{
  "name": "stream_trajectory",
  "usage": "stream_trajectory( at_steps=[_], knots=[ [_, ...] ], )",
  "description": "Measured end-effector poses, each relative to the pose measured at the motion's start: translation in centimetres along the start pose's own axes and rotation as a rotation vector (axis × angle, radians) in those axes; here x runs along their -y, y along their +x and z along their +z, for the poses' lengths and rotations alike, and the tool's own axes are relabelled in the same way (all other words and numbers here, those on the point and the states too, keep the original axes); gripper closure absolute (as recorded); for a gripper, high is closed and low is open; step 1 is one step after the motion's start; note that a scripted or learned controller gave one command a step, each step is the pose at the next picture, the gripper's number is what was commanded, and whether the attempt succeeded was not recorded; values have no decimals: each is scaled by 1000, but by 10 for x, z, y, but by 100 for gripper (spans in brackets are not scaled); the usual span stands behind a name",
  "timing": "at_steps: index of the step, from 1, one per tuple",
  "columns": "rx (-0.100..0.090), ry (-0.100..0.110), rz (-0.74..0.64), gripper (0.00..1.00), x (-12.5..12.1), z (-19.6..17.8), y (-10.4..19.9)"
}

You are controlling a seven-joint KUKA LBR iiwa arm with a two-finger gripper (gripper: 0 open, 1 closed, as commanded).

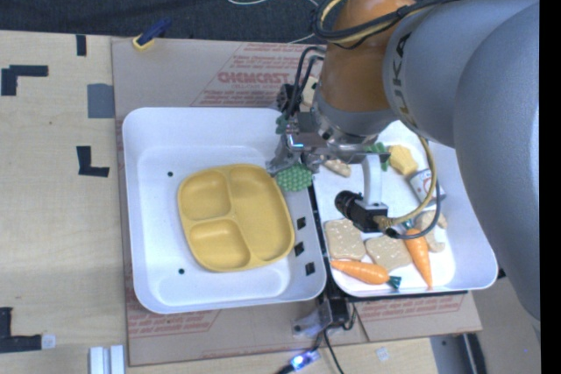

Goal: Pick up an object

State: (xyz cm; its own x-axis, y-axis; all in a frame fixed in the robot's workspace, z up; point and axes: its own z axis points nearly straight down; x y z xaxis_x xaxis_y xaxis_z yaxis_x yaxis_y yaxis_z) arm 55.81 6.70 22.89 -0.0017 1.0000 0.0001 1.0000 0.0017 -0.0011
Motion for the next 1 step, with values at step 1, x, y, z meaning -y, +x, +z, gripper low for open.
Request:
stream_trajectory(
  at_steps=[1],
  knots=[
    [0, 1, -1, 100, -1, -4, 5]
  ],
)
